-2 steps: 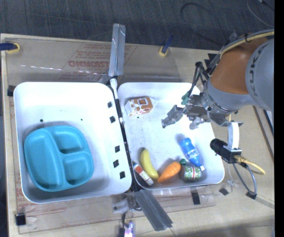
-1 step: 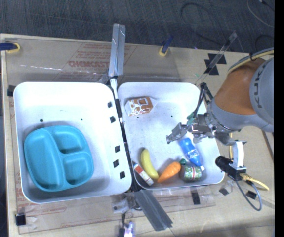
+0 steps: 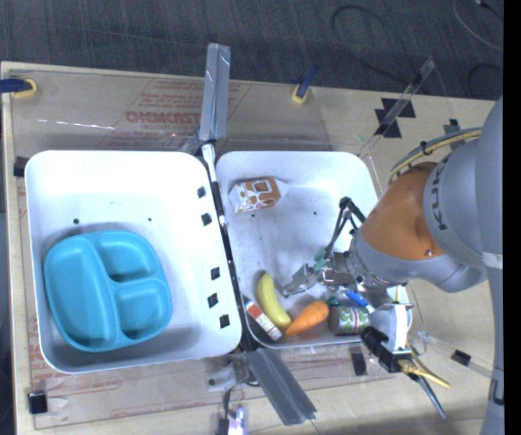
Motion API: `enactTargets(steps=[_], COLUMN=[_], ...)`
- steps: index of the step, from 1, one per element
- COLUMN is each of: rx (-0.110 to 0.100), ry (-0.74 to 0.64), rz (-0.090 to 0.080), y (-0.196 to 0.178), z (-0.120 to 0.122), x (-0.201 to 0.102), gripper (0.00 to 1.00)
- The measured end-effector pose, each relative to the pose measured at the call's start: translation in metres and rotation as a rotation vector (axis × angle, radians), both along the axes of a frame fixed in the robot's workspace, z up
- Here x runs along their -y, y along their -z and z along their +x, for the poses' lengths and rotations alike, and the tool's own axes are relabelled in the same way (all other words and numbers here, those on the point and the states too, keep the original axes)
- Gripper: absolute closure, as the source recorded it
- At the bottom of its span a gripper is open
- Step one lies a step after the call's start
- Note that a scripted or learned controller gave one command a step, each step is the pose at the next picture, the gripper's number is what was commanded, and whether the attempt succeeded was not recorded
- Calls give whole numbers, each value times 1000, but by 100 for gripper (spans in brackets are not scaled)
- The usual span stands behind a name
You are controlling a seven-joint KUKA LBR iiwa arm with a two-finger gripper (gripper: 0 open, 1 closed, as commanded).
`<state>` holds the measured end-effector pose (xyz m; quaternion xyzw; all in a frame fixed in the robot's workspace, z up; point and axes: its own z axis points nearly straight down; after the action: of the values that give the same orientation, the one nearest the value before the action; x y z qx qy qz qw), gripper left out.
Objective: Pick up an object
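Observation:
In the right bin (image 3: 296, 166) lie a yellow banana (image 3: 273, 299), an orange carrot (image 3: 309, 316), a green-labelled can (image 3: 349, 319) and a brown-and-white carton (image 3: 255, 195). A small red-and-white item (image 3: 262, 320) sits at the bin's front edge by the banana. My gripper (image 3: 303, 279) reaches in low from the right, just above and to the right of the banana and above the carrot. I see nothing held between its fingers.
The left bin (image 3: 106, 170) holds a blue divided tray (image 3: 106, 288). A metal divider bar (image 3: 213, 98) stands between the bins at the back. Blue clamps (image 3: 303, 87) grip the bench edges. The arm's grey and orange body (image 3: 423, 225) covers the right bin's right side.

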<state>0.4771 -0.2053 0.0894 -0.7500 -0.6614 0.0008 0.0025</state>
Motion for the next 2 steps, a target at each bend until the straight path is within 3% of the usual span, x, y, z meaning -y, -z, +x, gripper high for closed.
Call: enactTargets(steps=[1,2], rx=[-1,-1], ry=[-57,-81], rz=[0,-1], y=[1,0], z=[94,146], x=[-5,-33], gripper=[0,0])
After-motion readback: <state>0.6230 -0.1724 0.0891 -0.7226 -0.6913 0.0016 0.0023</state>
